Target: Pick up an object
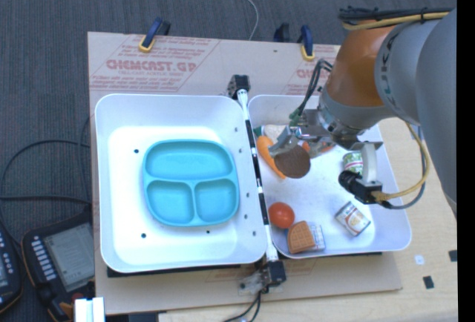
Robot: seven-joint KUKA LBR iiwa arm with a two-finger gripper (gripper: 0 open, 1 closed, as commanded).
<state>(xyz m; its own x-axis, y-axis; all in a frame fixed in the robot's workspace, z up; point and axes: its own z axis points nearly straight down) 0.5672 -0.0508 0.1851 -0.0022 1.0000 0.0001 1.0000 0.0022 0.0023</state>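
At far left, your left bin [111, 165] carries a blue divided plate [191, 182] near its centre, white floor showing all round it. Across the shared rim, the right bin [386, 239] is crowded: orange carrot [266, 153] against the dividing wall, tomato [281, 215] and a cracker packet [304, 237] at the near edge, small can [353, 218] and green-labelled tin [353, 162] further right. Your hand [295, 153] sits over a brown round object [295, 163]; grip state cannot be told.

Grey arm [427, 61], orange band [356, 76]
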